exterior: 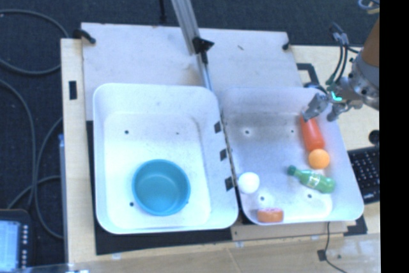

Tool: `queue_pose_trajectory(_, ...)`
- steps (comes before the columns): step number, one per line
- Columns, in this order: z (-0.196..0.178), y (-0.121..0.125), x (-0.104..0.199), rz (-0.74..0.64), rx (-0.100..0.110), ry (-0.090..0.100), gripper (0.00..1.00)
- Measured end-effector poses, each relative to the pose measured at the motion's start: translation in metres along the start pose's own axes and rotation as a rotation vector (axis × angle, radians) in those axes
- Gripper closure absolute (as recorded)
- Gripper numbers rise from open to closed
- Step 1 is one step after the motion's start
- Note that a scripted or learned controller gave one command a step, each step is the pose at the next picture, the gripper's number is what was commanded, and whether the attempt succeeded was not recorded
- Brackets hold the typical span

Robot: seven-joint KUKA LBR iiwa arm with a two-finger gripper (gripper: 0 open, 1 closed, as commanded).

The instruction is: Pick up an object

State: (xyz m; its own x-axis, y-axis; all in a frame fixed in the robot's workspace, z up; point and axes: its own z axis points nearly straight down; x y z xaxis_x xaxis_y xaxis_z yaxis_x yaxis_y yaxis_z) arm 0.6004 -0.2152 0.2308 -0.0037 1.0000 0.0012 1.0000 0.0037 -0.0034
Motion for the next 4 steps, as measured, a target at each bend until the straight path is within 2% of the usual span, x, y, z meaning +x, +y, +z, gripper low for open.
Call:
queue_pose_trajectory(1,-0.004,0.001,0.0,-0.001,-0.007,-0.002,0.0)
queue_pose_trajectory(2,0.043,-0.007,-0.004,0.005,0.0,-0.005,0.0)
queue_pose_trajectory(3,0.09,-0.003,0.003,0.0,-0.007,-0.006,0.0)
queue_pose_trajectory(4,0.101,0.005,0.003,0.001,-0.031,-0.006,0.0)
